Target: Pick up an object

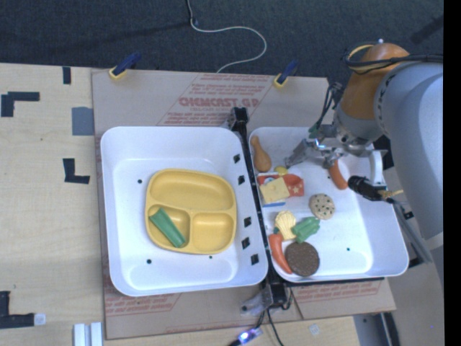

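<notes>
- Lying nearest the camera in the right bin [374,262], a dark brown round patty [302,258] is seen, with an orange carrot [279,251] touching its left side.
- Just above these, a yellow corn piece [285,224] and a green vegetable [307,228] are set side by side, and a speckled cookie [322,206] is placed a little to their right.
- Further up, a yellow cheese wedge [274,191] is found against a red item [294,186].
- In the left bin [122,215], a yellow divided plate [209,193] is held, and a green pickle-like piece [167,227] is laid in its lower left compartment.
- Near the far left corner of the right bin, a brown drumstick-shaped piece [260,155] is seen beside the wall.
- Over the far part of the right bin, the gripper [322,150] is positioned, with an orange sausage-like piece [337,173] just beneath and beside it; whether its fingers are parted or closed cannot be told, and nothing is clearly seen between them.
- Behind it, the grey arm [410,114] with its orange band [371,78] is carried in from the right.
- Farthest off, a white cable [230,31] is trailed across dark carpet.
</notes>
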